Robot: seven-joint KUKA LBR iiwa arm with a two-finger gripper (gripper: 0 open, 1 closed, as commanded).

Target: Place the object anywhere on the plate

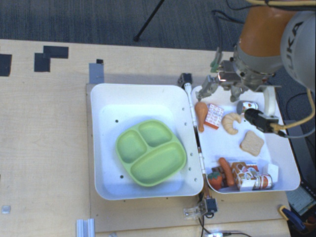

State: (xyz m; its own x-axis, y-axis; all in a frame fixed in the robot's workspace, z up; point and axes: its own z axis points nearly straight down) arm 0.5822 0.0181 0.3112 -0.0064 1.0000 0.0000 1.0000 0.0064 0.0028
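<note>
Green plate [151, 153] in left bin [98, 132] (gripper [224, 90] above right bin [289, 174])

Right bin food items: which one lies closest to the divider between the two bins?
The orange carrot-shaped toy, upright along the right bin's left wall. The tan croissant and beige bread slice lie farther right.

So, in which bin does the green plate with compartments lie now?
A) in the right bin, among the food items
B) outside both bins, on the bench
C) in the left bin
C: the green plate rests inside the left bin, while the croissant and the carrot lie in the right bin.
</note>
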